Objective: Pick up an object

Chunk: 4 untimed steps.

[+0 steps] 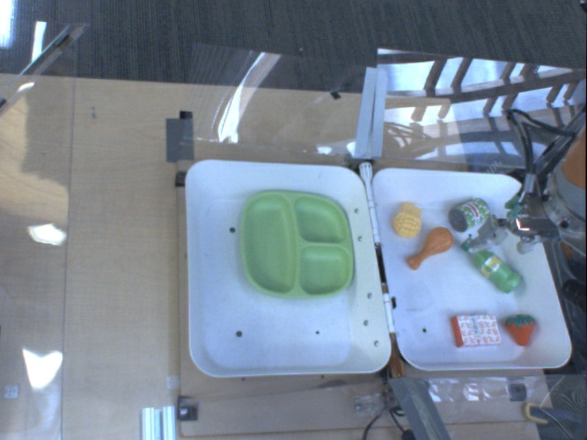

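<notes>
The right bin (431,337) holds several toy items. A yellow corn piece (407,219) and an orange drumstick (431,247) lie at its left. A green-labelled can (470,214) lies near the back, and a green bottle (496,271) lies just in front of it. A red and white box (476,330) and a strawberry (521,329) rest near the front edge. My gripper (488,236) comes in from the right, low over the gap between the can and the bottle's cap end. Nothing shows held in it.
The left bin (211,328) carries a green divided plate (297,244). A raised divider (378,255) separates the two bins. Cables and the arm's body (550,200) crowd the right bin's far right side. A metal upright (369,122) stands behind the bins.
</notes>
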Tool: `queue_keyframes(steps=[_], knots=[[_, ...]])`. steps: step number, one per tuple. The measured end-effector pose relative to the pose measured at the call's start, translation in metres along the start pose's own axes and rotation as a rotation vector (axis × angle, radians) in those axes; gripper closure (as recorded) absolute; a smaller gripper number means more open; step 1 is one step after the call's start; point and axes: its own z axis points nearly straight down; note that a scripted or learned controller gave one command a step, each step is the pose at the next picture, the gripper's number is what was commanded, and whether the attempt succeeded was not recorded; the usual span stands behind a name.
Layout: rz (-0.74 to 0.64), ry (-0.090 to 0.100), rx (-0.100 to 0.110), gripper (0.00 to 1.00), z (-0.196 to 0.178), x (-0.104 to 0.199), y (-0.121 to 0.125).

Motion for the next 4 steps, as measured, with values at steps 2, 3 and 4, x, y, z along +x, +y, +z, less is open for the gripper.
queue_keyframes(steps=[2,3,4], knots=[[0.106,-0.001,-0.005,0.0,0.138,-0.033,0.027],[0.104,-0.005,-0.015,1.0,0.124,-0.034,0.03],[0.205,0.0,-0.003,1.0,0.021,0.03,0.017]])
